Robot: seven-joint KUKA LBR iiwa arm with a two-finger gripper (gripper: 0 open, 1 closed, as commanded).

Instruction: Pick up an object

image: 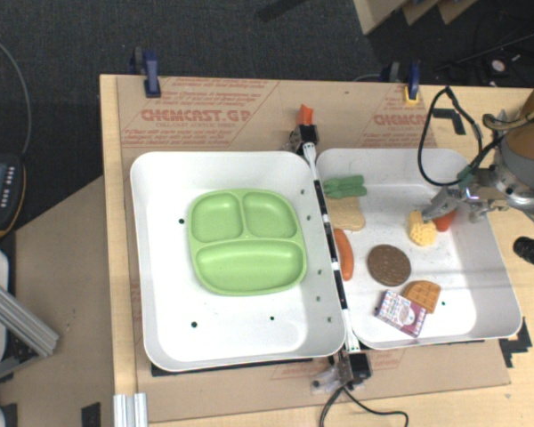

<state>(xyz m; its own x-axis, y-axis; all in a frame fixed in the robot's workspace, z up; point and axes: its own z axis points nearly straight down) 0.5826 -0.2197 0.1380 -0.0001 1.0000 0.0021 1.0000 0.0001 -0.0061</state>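
In the right bin [489,265] lie a green piece [343,186], a tan biscuit [345,213], an orange sausage [343,252], a round brown cookie [389,263], a yellow cheese chunk [422,230], a small red piece [443,223], an orange cracker [423,294] and a purple-and-white packet [400,313]. My gripper [440,208] reaches in from the right, low over the bin's upper right part. It sits right above the cheese chunk and the red piece. Whether it touches either I cannot tell.
The left bin [160,310] holds a green divided plate [246,240]. A black cable [436,136] loops above the right bin near the wrist. Clamps [148,68] hold the board's back edge. The bins' shared wall [325,238] runs down the middle.
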